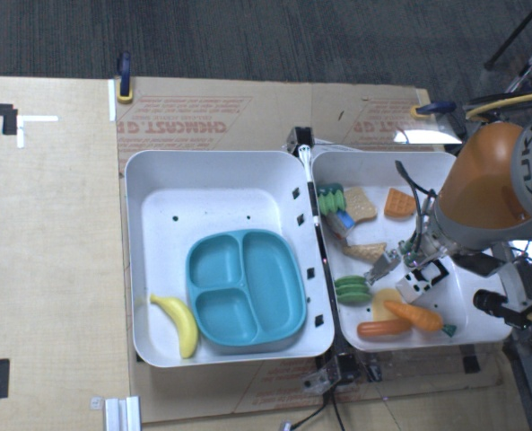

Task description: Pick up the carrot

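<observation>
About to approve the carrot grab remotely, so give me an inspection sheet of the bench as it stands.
Surface: two white bins side by side, left bin and right bin, on cardboard.
Job's things: carrot lies near the right bin's front, untouched.
Clutter: sausage beside the carrot, green pieces, bread slices and an orange cracker in the right bin; teal divided plate and banana in the left bin.
Grippers: gripper hangs above the right bin, behind the carrot.
Cables: black cable at the front edge.
Surroundings: clamps on the cardboard's far edge; dark floor.
</observation>
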Controlling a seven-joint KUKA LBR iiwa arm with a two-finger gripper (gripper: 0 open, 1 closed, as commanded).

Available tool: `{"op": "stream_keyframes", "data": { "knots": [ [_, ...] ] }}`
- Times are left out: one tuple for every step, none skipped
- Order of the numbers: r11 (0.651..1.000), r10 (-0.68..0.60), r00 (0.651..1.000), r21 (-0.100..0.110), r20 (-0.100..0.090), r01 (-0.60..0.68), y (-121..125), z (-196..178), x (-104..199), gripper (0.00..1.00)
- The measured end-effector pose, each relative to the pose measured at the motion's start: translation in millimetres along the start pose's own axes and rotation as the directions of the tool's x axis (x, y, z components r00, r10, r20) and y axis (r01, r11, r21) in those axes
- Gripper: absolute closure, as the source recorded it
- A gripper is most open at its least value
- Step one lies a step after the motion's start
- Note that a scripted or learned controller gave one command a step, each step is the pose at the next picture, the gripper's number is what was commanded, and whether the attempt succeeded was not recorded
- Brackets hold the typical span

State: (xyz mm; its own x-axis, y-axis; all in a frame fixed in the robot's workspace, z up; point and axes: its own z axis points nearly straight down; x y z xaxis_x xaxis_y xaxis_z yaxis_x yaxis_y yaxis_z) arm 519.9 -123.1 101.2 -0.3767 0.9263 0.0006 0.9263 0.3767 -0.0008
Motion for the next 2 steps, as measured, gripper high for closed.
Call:
{"op": "stream_keyframes", "data": {
  "knots": [
    [0.984,-0.176,0.984,-0.006,0.01,0.176,-32.5,6.4,22.3,0.0],
    [0.986,-0.169,0.986,-0.01,0.008,0.169,-30.0,-2.8,22.0,1.0]
  ]
}}
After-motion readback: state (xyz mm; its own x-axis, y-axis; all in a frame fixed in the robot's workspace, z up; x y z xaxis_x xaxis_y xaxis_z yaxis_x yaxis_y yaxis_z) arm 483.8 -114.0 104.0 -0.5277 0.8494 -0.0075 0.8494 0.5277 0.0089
